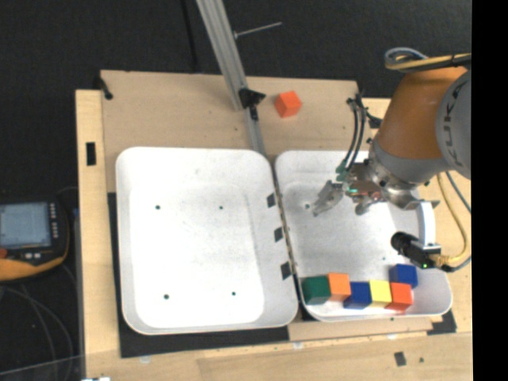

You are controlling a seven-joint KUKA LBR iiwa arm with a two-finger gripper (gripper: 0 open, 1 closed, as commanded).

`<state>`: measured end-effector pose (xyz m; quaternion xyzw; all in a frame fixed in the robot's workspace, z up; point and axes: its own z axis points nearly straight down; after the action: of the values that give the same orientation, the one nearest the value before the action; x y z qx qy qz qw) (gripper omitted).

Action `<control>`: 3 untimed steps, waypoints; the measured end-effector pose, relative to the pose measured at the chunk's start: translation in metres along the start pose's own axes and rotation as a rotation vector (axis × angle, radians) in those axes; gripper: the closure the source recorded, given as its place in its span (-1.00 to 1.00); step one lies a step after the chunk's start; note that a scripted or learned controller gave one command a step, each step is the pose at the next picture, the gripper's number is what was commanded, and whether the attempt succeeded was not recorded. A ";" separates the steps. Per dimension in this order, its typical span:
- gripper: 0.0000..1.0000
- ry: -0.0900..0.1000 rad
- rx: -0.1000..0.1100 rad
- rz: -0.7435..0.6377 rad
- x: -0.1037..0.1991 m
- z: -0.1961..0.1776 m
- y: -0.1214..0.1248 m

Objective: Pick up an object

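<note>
While two shallow white bins sit side by side on the bench, the left bin (194, 236) lies beside the right bin (349, 236). Over the right bin hangs the arm (417, 133), its gripper (343, 197) spread open and holding nothing. Along that bin's near edge sit coloured blocks (361, 290). An orange block (287, 103) rests on the bench beyond.

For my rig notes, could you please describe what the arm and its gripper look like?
The arm has a grey shell with a broad orange band above the wrist. Dark and yellowish cables run along it. The gripper is small, metallic grey, with two thin jaws.
</note>
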<state>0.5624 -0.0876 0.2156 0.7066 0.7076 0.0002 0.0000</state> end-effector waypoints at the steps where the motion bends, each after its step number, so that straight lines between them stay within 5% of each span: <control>1: -1.00 -0.002 0.006 0.005 -0.044 0.116 -0.011; 2: -1.00 -0.004 -0.008 -0.003 -0.075 0.118 0.082; 3: 1.00 -0.005 -0.005 -0.008 -0.076 0.106 0.080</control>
<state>0.6429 -0.1633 0.1096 0.7036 0.7106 0.0000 0.0036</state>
